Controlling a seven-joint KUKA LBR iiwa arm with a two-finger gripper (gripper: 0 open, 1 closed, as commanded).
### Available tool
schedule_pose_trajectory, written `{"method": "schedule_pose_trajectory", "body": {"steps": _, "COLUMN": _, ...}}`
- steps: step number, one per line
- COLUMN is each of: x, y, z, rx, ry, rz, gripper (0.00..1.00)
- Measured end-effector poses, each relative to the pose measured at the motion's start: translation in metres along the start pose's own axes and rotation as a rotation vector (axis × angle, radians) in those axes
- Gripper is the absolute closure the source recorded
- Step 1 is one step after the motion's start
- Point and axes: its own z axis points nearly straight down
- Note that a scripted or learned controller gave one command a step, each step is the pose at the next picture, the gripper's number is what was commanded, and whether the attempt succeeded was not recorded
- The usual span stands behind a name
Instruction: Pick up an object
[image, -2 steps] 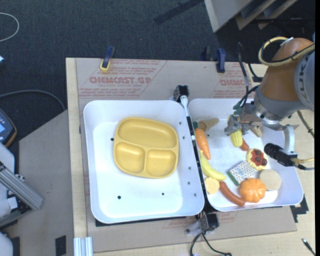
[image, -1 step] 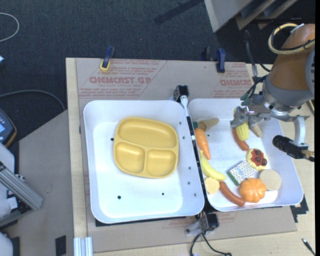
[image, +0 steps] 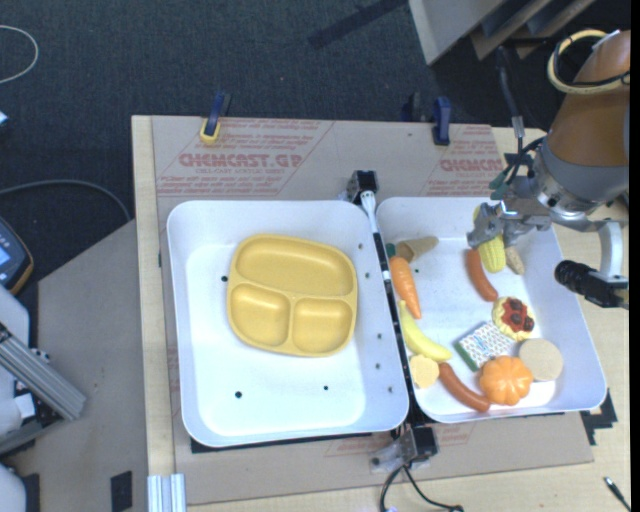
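Note:
My gripper hangs over the back of the right bin. It is shut on a yellow corn cob, whose upper end sits between the fingers while the rest points down toward the bin floor. A red sausage lies just below the corn. An orange carrot and a banana lie along the bin's left side. Near the front edge sit a small orange pumpkin, a second sausage and a pale round biscuit.
The left bin holds a yellow divided plate. Also in the right bin are a checkered green-edged block, a small red-topped tart and a beige cone-like piece. A black fixture juts in at the right.

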Motion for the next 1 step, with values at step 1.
{"method": "schedule_pose_trajectory", "body": {"steps": 1, "x": 0.0439, "y": 0.0175, "z": 0.0095, "rx": 0.003, "ry": 0.002, "rz": -0.004, "gripper": 1.00}}
